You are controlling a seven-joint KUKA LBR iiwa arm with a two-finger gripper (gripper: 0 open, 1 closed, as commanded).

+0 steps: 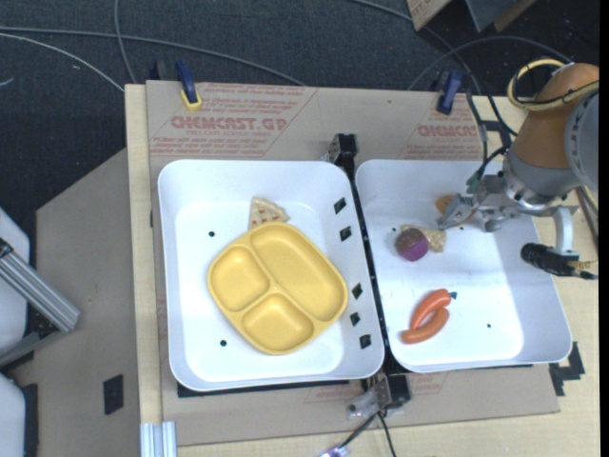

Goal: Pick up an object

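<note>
Camera view, glossy yellow three-compartment tray (277, 287), curved orange pepper (425, 315), round purple ball (412, 245)

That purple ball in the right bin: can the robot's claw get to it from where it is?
Probably yes. The gripper hovers just right of the purple ball, with bare bin floor around.

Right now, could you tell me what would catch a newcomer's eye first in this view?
The yellow tray stands out first, lying in the left bin with a wedge peeking out behind it. Next comes the arm reaching into the right bin, its claw beside a purple ball, with an orange-red pepper nearer the front.
</note>
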